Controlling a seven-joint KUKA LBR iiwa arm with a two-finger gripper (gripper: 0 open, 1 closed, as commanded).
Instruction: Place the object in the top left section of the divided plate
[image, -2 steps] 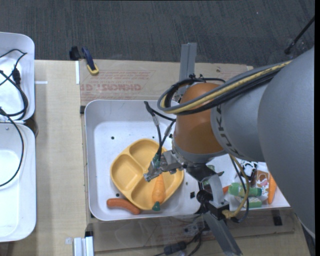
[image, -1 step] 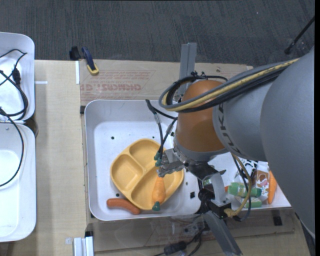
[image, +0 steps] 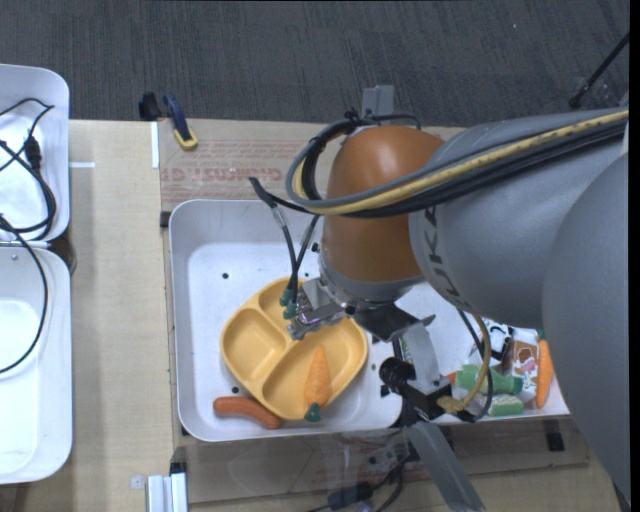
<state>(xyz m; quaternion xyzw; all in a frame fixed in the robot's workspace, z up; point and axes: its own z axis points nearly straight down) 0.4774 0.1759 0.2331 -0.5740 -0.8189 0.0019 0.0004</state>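
While I watched, the gripper (image: 305, 318) hung over the upper rim of the divided plate (image: 250, 350); its grip state I could not tell. A carrot (image: 317, 375) already lay in the lower right section, below it (a judgement: mid-placement). Next move needed shifting toward the plate's top left section.

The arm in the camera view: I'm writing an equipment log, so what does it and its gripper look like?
The arm is bulky, smooth and grey, with a rounded orange band above the wrist. Black cables and a yellow-striped hose loop over the orange part. The gripper below is small, metallic grey, with green-tipped connectors beside it.
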